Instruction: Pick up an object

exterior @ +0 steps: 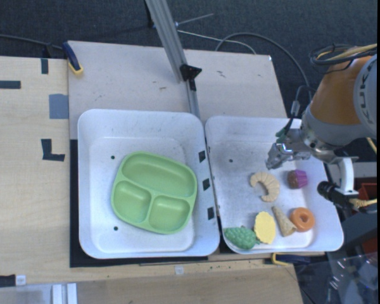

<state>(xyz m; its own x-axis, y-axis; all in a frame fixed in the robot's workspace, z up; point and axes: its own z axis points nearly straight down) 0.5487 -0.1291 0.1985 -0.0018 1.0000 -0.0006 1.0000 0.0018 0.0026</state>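
Two bins [88, 170]; six toys, right bin's near edge. Gripper [280, 156] above croissant [266, 185]; jaw state indeterminable.

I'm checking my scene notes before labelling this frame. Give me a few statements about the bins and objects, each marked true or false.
1. The green divided plate lies in the left bin. True.
2. The croissant sits on the green plate. False: it lies in the right bin.
3. The gripper is over the right bin, above the croissant. True.
4. The orange donut is in the left bin. False: it is in the right bin, near its lower right corner.
5. The green broccoli lies beside the yellow piece. True.
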